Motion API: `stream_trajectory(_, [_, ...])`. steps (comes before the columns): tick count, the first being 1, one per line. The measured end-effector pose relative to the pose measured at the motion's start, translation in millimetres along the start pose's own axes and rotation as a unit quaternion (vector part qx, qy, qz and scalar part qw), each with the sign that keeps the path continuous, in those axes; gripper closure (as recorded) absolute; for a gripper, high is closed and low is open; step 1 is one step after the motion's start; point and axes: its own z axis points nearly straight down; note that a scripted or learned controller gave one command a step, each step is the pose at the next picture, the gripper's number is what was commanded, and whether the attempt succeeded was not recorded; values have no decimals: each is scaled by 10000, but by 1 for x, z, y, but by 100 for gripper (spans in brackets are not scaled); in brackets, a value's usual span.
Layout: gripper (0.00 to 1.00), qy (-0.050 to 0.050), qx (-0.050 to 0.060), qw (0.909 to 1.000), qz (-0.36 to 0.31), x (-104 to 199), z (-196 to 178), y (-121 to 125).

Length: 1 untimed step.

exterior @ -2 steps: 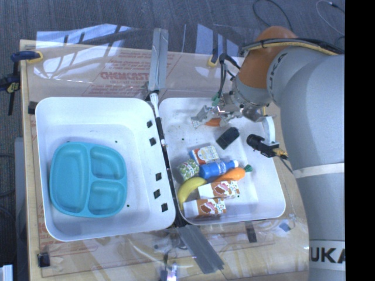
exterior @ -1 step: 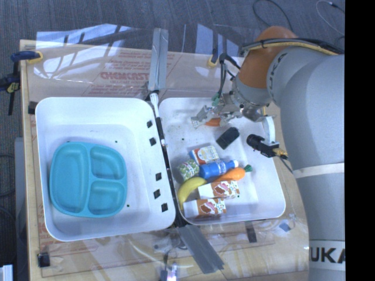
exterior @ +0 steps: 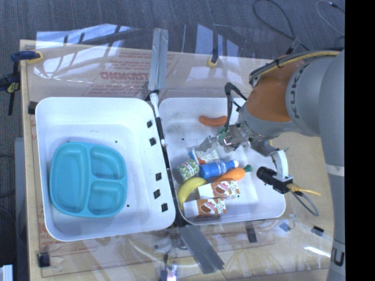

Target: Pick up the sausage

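Note:
The sausage [exterior: 212, 120] is a short orange-brown link lying on the floor of the right bin [exterior: 176, 113], near its far wall. My gripper [exterior: 218, 141] hangs low over the same bin, just in front of the sausage and slightly to its right, about a finger's length apart from it. Nothing shows in its grasp. The grey arm with its orange band [exterior: 270, 101] reaches in from the right, above the bin's right wall.
In front of the gripper lies a heap: a blue bottle [exterior: 215, 169], a carrot [exterior: 235, 174], a banana [exterior: 188, 188], a small green can [exterior: 187, 169] and two cartons [exterior: 212, 206]. A turquoise divided plate [exterior: 88, 179] rests in the left bin [exterior: 47, 113].

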Motion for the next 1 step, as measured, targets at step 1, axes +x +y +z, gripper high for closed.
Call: stream_trajectory(1, [0, -5, -3, 9930, 1177, -39, -53, 62])
